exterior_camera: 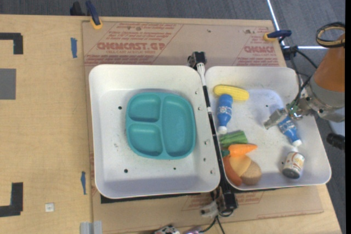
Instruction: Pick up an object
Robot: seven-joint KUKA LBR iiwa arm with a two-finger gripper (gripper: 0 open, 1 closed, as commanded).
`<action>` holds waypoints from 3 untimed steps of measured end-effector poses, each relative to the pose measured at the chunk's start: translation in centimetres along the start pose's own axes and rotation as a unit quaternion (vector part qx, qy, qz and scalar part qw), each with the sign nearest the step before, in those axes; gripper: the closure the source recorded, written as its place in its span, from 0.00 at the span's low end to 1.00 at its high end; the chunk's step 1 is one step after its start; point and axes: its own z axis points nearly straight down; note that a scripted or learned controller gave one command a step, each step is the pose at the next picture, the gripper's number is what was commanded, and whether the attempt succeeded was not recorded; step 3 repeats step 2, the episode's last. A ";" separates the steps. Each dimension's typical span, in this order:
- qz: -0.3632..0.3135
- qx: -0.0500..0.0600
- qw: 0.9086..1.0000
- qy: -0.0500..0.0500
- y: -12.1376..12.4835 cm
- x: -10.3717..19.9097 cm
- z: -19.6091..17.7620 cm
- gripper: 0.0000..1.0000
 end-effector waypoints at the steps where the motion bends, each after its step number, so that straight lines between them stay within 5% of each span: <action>1: 0.001 0.000 1.000 -0.003 -0.1 -0.2 -1.0 1.00; 2: -0.024 0.000 1.000 -0.003 4.7 6.7 -6.6 1.00; 3: -0.024 0.000 1.000 -0.003 4.7 6.7 -6.6 1.00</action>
